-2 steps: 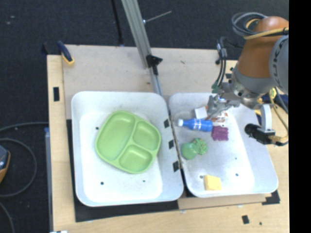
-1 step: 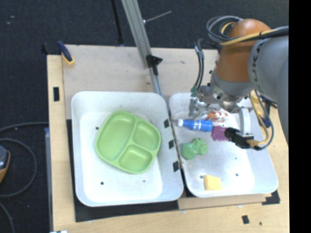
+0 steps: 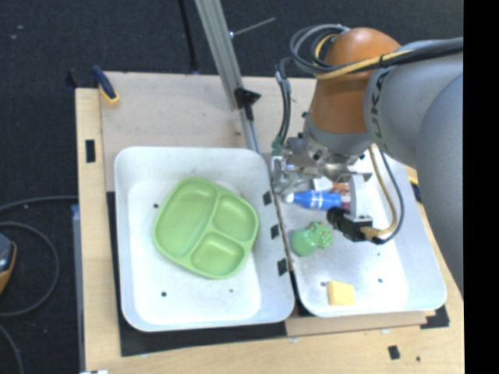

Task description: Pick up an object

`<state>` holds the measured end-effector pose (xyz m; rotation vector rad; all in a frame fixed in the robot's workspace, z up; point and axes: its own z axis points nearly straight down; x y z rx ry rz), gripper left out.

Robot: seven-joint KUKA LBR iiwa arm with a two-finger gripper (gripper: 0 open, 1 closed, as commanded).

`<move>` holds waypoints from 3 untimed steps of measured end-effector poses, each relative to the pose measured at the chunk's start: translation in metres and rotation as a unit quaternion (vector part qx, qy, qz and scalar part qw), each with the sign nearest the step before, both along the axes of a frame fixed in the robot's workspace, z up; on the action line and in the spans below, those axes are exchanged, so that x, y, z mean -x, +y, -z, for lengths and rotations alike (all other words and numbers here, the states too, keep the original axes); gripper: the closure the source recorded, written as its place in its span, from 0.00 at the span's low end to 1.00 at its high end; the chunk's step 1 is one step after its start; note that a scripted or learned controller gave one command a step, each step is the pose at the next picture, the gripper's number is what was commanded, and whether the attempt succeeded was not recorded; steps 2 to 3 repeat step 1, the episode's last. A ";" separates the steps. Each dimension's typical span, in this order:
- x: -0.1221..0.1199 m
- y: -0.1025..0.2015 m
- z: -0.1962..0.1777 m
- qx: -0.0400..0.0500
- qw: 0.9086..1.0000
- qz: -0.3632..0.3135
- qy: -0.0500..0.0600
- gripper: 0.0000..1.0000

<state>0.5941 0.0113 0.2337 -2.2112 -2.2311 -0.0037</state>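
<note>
Because the gripper [image 3: 312, 179] hangs low over the right bin [image 3: 405, 287] near its back left corner, the blue tube [image 3: 316, 200] lies just under and slightly toward the front of it, long axis running left to right across the bin. Whether the claw is apart or together I cannot tell; the wrist hides it. A green toy [image 3: 309, 239] sits just in front, a yellow block [image 3: 340, 292] near the front edge. The left bin [image 3: 140, 302] carries a green divided plate [image 3: 206, 227].

One fixed camera looks down aslant on both bins [image 3: 195, 158].
</note>
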 end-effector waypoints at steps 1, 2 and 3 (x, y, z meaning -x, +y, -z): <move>0.001 0.052 0.007 0.000 1.000 0.001 0.002 1.00; 0.001 0.052 0.007 0.000 1.000 0.001 0.002 1.00; 0.001 0.052 0.007 0.000 1.000 0.001 0.002 1.00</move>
